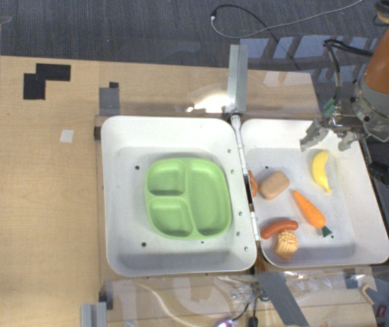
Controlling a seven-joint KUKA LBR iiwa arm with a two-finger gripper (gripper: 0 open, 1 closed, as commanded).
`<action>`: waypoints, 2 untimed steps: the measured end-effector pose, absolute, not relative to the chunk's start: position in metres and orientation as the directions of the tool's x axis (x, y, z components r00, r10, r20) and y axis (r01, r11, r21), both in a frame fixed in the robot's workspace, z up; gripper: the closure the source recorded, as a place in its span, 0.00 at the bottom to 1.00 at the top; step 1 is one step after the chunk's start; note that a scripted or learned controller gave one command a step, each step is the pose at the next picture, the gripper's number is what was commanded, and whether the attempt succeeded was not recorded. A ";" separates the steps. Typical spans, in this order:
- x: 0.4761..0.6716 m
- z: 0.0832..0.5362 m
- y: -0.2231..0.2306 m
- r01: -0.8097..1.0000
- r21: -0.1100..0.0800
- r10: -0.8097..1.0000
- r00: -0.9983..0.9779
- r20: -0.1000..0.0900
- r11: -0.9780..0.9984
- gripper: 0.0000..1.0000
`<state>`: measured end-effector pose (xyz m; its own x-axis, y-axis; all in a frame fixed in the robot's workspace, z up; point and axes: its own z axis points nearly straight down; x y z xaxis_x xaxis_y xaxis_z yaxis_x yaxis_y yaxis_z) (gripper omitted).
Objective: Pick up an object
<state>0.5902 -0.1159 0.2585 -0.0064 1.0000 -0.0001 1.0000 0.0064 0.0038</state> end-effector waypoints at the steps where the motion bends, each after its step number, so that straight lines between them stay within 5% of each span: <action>1: 0.551 0.101 -0.156 0.998 0.003 0.998 -0.064 0.000 0.064 0.00; 2: 0.508 0.091 -0.159 0.996 0.015 0.996 -0.091 -0.003 0.091 0.00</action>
<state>0.5076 -0.1595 0.0906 -0.0908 0.9959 -0.0035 0.9957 0.0908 0.0154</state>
